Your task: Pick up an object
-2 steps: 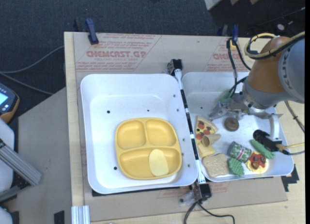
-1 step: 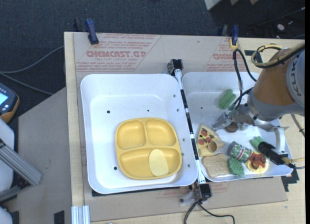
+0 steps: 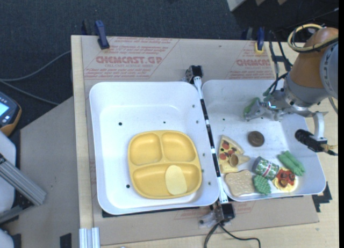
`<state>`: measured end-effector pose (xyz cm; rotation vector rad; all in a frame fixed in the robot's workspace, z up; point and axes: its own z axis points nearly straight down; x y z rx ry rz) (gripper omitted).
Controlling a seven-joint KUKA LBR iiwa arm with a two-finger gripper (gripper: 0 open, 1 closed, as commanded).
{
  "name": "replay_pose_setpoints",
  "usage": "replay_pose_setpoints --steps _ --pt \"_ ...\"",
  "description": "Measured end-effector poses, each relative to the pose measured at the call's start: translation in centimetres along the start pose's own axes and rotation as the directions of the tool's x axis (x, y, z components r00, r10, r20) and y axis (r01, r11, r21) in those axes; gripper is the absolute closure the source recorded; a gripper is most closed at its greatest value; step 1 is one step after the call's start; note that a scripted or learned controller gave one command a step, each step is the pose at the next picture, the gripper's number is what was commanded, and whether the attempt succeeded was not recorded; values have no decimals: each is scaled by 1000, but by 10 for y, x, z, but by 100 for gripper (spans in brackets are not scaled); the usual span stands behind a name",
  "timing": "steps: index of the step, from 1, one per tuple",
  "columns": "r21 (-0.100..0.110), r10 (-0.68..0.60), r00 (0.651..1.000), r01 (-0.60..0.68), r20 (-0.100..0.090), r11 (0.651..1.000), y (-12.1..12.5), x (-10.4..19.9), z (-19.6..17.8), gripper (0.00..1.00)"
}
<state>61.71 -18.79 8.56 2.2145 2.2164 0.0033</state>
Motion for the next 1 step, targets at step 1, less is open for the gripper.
replay_pose_setpoints --steps 1 --pt "15 2 1000 -1 -9 1000 -68 37 1 0"
